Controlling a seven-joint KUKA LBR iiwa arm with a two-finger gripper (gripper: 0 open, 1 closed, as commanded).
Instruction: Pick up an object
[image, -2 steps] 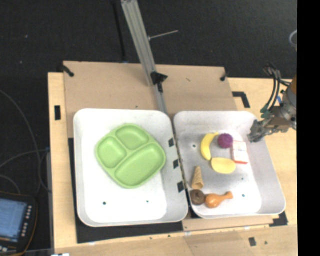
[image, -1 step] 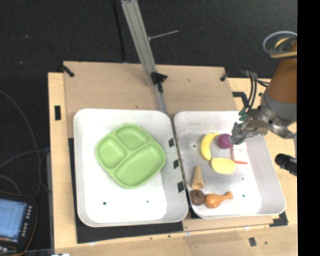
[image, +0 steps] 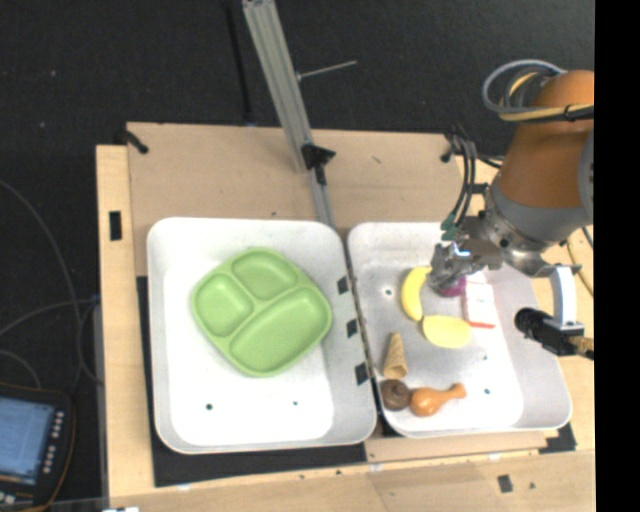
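**Me:** Two white bins sit side by side. My arm (image: 545, 150) reaches in from the right, and its gripper (image: 450, 268) hangs low over the right bin (image: 540, 400). A pink thing (image: 455, 287) peeks out under it, mostly hidden. I cannot tell what it is, or whether the gripper holds anything.

**Helper:** What can you count?

**Me:** In the right bin: one yellow banana (image: 413, 293) standing up and down along the bin, just left of the gripper. One yellow lump (image: 446, 331) sits below it. One ice-cream cone (image: 395, 357) has its wide brown end toward me. One orange gourd (image: 436, 398) lies sideways. One white card (image: 480, 303) has red marks. The left bin (image: 180, 400) holds one green divided plate (image: 262, 311).
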